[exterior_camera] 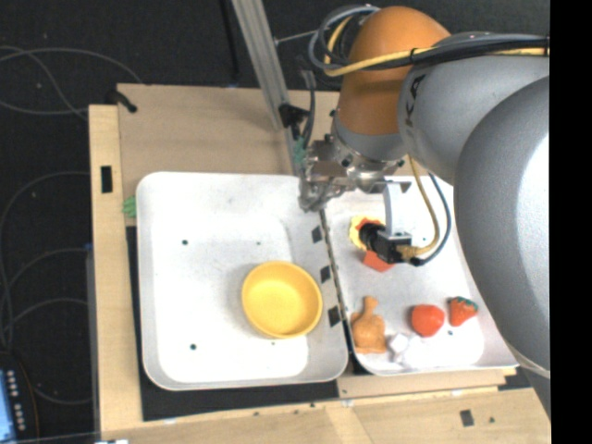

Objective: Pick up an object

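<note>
Slant view from above the bench. The grey arm with its orange band enters from 3 o'clock and covers much of the right-hand shallow white bin. The gripper sits high over the divide between the two bins, at about 12 o'clock from the bowl; whether it is clenched or released cannot be told here, and nothing shows in its grasp.

Left-hand shallow white bin bears one round yellow plastic bowl, upright, mouth up, near the bin's 4 o'clock corner.

Right bin carries the small pieces. A tan, knobbly toy shape, perhaps a chicken leg, lies by the divide. At its 3 o'clock: a round red-orange toy fruit, then a red toy strawberry with green cap, the two just beside each other. A small white piece lies near the tan one. A yellow-and-red toy at 12 o'clock is part hidden by black cable hardware.

Judgement: no pick begun. The loose pieces along the right bin's 6 o'clock edge look likeliest; the bowl's wide rim seems harder for two fingers.
</note>
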Controlling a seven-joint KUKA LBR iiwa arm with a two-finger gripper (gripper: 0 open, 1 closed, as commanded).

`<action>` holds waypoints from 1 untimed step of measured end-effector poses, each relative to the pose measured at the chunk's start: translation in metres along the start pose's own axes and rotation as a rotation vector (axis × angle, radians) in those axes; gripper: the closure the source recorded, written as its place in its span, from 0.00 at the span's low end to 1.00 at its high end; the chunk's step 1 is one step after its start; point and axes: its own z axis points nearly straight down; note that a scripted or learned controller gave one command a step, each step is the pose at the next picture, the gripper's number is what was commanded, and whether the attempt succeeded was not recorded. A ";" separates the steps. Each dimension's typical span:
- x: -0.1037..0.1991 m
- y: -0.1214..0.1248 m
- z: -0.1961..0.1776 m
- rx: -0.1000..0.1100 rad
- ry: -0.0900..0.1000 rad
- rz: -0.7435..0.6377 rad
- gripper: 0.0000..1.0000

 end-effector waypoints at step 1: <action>0.032 0.028 0.003 0.000 -0.002 0.003 1.00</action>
